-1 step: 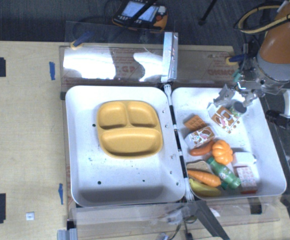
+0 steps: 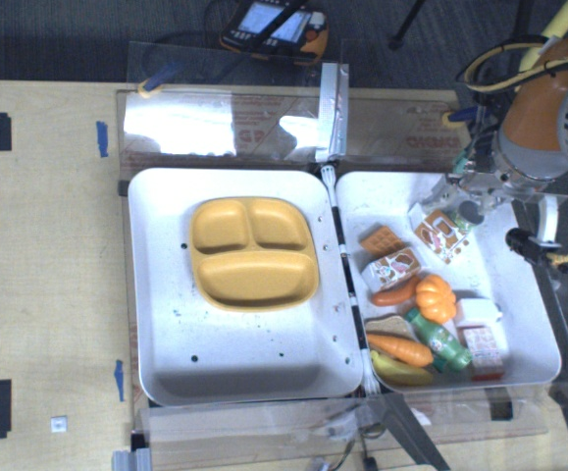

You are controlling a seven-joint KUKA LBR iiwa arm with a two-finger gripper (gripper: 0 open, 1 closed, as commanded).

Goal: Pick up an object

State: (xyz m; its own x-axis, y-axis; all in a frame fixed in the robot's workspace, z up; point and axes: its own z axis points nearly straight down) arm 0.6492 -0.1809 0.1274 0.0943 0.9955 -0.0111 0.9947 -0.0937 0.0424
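Carrot (image 2: 399, 347) long axis crosswise, tip seemingly rightward; claw (image 2: 470, 196) over packet (image 2: 441, 234), grip state unclear.

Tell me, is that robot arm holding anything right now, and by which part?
It cannot be told. The pincer is right at a small white packet, but a grip isn't visible.

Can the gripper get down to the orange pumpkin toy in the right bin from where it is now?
Probably yes: the pumpkin lies on top of the pile, uncovered, and the gripper hangs over the same bin.
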